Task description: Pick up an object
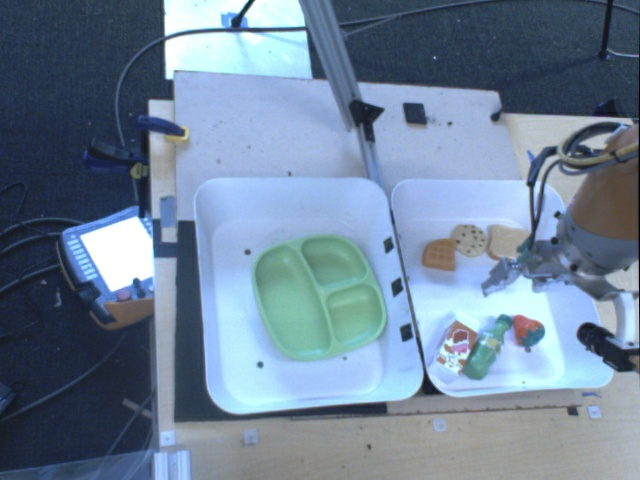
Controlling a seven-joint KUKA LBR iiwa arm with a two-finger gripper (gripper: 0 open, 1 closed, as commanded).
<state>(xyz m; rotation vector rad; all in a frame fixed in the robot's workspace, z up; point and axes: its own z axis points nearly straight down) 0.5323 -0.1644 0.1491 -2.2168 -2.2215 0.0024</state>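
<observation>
Camera view: we see the end effector (503, 275) over the right bin (415, 208), w/ the green bottle (486, 348) lying just nearer & slightly left of it. The bottle's long axis runs near-left to far-right. A red toy (528, 331) sits beside its far end, a cookie (467, 239) further back. We can't tell if the end effector is released or clenched; nothing visibly grasped.

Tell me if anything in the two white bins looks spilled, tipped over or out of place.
Nothing looks spilled or damaged. The green plastic bottle lies on its side in the right white bin, next to the red-and-white packet. The green three-compartment plate sits flat in the left white bin.
</observation>
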